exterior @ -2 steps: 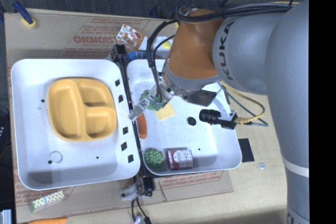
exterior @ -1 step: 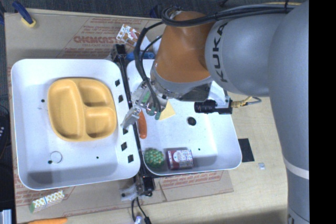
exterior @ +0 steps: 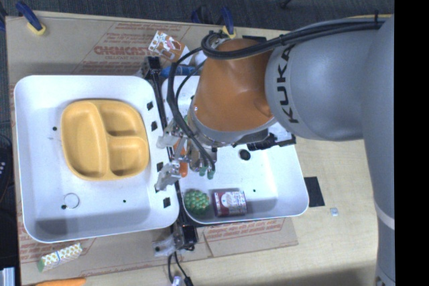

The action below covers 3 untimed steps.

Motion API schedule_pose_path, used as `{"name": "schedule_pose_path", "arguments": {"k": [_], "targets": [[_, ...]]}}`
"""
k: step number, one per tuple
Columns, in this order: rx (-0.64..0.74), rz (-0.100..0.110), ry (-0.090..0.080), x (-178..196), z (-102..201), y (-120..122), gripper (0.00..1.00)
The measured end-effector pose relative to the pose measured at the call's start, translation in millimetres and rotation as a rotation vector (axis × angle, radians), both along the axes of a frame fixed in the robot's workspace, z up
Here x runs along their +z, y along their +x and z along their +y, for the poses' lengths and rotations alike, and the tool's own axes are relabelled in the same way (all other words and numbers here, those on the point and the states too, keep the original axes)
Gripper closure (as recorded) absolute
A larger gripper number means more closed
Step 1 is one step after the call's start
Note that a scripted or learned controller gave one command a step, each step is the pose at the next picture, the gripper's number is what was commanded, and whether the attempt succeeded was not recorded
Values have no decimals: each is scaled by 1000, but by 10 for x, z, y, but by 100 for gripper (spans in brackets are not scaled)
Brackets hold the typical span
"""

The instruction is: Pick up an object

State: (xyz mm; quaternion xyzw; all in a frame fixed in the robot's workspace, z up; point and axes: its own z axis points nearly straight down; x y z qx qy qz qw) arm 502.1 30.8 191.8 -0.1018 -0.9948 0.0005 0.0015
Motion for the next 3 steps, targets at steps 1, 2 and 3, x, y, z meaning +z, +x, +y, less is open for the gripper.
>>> {"name": "schedule_pose_path", "arguments": {"k": [1, 2, 3], "targets": [[428, -4, 1, 1, 164, 49, 0], [670, -4, 1, 1, -15, 165, 0], [1029, 0, 3, -2, -260, -9, 0]]}}
